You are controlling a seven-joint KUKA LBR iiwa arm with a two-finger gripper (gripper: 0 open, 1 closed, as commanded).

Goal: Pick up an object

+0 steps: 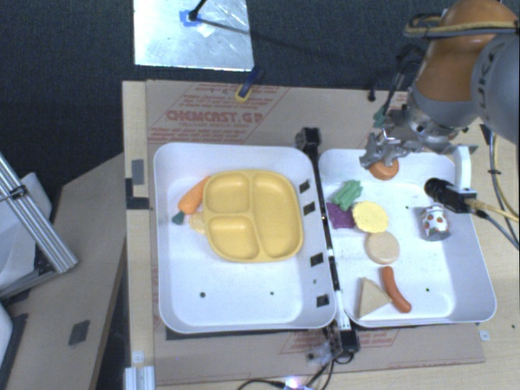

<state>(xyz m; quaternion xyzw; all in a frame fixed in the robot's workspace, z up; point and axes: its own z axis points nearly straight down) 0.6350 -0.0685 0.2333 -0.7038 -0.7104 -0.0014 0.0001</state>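
A: Going left to right, we start at the left bin (pixel 175 299). It carries a yellow divided plate (pixel 248 215), with a toy carrot (pixel 192 196) lying against the plate's left edge.

B: Then the right bin (pixel 471 299). We see a green leafy piece (pixel 348 193) over a purple piece (pixel 340 215), a yellow disc (pixel 370 216), a pale round (pixel 382 248), a tan wedge (pixel 372 298) and a red sausage (pixel 396 288) near the front, and a small speckled egg-like object (pixel 434 223) to the right.

A: And the hand (pixel 387 156)?

B: It's at the far edge of the right bin, directly over an orange piece (pixel 383 169). We can't tell whether it is parted, together, or clamped on that piece; the view is too coarse there.

A: So the orange piece is our likely target.

B: We'd judge so. It looks like light, rigid plastic play food, smooth and probably a bit slippery, not fragile. It sits low and close to the bin's far wall, so we'd take it across its narrower width, from the sides, with the hand set well down so it doesn't squirt out.
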